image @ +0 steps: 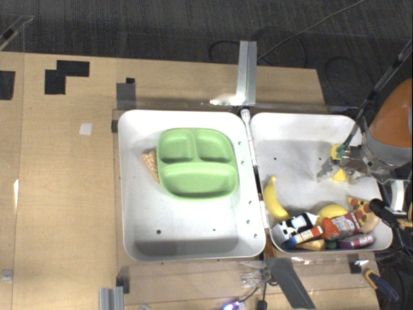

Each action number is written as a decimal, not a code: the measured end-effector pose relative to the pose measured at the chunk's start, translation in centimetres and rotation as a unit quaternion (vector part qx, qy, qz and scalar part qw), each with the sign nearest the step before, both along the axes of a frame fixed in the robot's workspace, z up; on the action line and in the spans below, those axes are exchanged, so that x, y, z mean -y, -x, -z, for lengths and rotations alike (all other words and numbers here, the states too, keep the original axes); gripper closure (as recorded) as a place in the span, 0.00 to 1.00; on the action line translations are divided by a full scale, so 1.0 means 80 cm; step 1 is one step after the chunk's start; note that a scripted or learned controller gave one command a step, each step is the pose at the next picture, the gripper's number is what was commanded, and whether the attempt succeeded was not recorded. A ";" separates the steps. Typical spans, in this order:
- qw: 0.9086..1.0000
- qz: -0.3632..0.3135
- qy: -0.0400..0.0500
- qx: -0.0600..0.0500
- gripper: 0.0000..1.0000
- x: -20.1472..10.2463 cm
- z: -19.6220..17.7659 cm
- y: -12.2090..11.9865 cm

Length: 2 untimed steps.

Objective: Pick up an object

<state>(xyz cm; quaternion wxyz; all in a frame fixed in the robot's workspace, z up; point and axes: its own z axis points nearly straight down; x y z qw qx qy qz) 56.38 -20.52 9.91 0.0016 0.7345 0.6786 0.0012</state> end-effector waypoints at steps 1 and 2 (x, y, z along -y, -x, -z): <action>1.000 0.000 0.000 0.003 1.00 -0.001 -0.015 -0.003; 0.990 0.141 0.000 0.003 1.00 -0.007 0.012 -0.041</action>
